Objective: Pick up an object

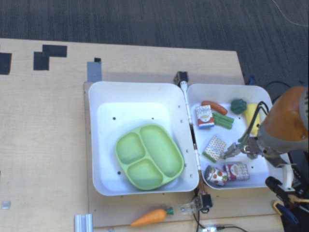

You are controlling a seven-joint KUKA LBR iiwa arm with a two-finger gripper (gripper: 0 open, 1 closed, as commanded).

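My gripper (231,151) hangs low in the right bin (258,93), just right of a green-and-white checkered packet (214,148) and above a red-labelled pouch (236,171). A round can (216,176) lies at the bin's front left. Farther back are a small red-and-blue carton (204,116), a green pod (223,121), a red sausage (214,107), a dark green broccoli piece (238,106) and a yellow item (251,114). Nothing shows as held in the gripper.
The left bin (104,129) holds a green divided plate (148,156). An orange carrot (150,217) lies on the bench in front of the bins. The arm's orange band (288,117) covers the right bin's right side.
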